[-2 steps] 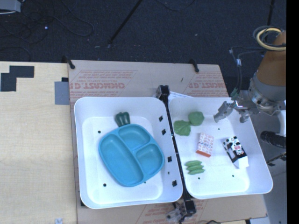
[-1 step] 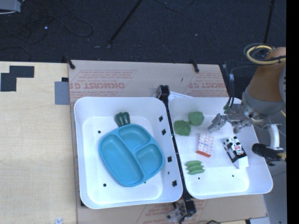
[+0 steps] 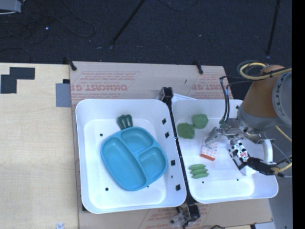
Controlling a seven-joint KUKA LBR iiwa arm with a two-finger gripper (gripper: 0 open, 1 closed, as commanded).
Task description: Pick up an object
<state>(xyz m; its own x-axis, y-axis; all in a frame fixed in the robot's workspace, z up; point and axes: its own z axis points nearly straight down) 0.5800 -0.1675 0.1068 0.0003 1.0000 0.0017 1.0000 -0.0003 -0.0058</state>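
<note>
Two white bins sit side by side on the tabletop (image 3: 38,142) in the camera view. The left bin (image 3: 90,113) holds a blue divided plate (image 3: 133,157) with a small dark green toy (image 3: 125,121) touching its upper edge. The right bin (image 3: 259,192) holds what I can choose from: two rounded green pieces (image 3: 193,125) near its upper left, a pair of green pea pods (image 3: 198,171) lower down, and a small white-and-orange packet (image 3: 209,149) between them and me. A black-and-white patterned item (image 3: 238,152) lies just below my wrist.

My end effector (image 3: 224,132) hangs over the right bin, right next to the packet's upper end, with my grey and orange arm (image 3: 259,101) reaching in from the right. I cannot tell how it is set; that part is too small and cluttered to read, and I see nothing clearly held.

I judge the packet the nearest target. To do this well I should centre over its middle instead of its corner, line up across its narrow side, come straight down, and close before lifting. The thin, flat shape could slip, so a low, squared grip matters.
</note>
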